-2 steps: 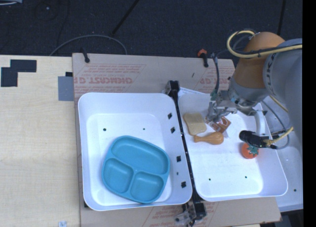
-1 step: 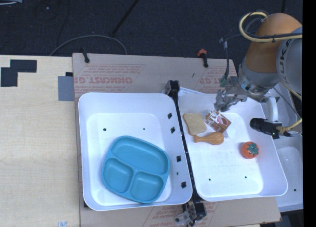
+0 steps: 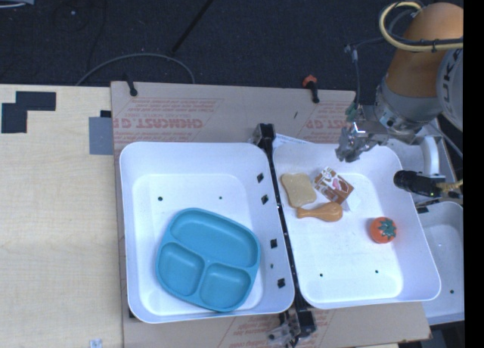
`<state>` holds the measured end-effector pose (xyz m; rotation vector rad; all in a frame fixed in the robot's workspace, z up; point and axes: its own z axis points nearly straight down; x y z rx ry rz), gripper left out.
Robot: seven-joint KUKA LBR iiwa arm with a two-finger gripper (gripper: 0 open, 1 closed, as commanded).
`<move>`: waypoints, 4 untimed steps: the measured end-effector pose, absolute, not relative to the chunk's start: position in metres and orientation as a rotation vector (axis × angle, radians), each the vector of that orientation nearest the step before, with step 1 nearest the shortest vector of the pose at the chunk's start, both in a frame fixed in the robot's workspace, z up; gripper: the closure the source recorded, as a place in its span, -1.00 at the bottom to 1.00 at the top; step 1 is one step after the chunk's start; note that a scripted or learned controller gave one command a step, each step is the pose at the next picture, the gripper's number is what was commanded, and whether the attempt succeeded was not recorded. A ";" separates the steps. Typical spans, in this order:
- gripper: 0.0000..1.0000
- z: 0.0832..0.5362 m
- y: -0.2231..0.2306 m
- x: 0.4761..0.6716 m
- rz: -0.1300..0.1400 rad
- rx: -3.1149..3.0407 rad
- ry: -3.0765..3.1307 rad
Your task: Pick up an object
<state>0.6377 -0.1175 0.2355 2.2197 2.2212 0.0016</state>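
Blue plastic plate with three sections [image 3: 208, 258] lies in the left white bin [image 3: 144, 169] on the bench. At about three o'clock from it, the right white bin [image 3: 363, 286] holds a tan slice of toy bread [image 3: 298, 188], a small brown and white packet [image 3: 333, 185], a toy chicken leg [image 3: 321, 212] and a small red toy tomato [image 3: 382, 230]. Up at the bin's twelve o'clock rim hangs the grey tool [image 3: 349, 147], gripping nothing; I cannot tell if it is released or clenched.

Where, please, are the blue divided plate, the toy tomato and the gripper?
Blue divided plate [image 3: 206, 258]: camera view, on its centre ridge.
Toy tomato [image 3: 383, 230]: camera view, on its red body.
Gripper [image 3: 352, 144]: camera view, between its fingertips.
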 end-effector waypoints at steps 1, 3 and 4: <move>1.00 0.225 -0.069 0.636 -0.003 2.220 2.229; 1.00 0.235 0.048 0.626 0.000 2.218 2.230; 1.00 0.240 0.093 0.622 -0.003 2.219 2.227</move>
